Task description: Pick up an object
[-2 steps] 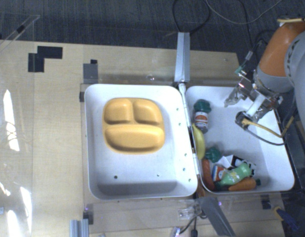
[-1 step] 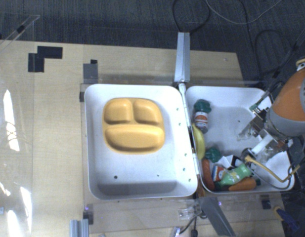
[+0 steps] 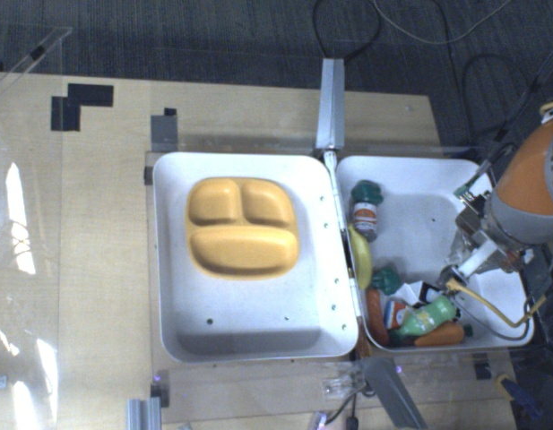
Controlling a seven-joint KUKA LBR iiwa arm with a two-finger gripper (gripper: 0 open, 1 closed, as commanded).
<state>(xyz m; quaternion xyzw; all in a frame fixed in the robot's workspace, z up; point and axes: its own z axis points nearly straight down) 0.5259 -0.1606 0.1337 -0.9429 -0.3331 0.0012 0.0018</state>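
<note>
Left bin point(image 3: 168, 330): one yellow tray point(image 3: 243, 226), set toward the far side, bare floor near the front rim; right bin point(image 3: 410, 173): small bottle point(image 3: 366, 210), banana point(image 3: 360, 256), green bottle point(image 3: 431, 313) and carrot point(image 3: 440, 334) crowded along the divider and front edge; gripper point(image 3: 462, 271) over the right side, middle floor bare; finger state cannot be told.

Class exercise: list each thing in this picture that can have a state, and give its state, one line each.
yellow divided tray: right way up, alone in the left bin.
small jar with green lid: lying on its side, right bin.
banana: lying flat by the divider.
green bottle: lying on its side.
gripper: low over the right bin.
</note>
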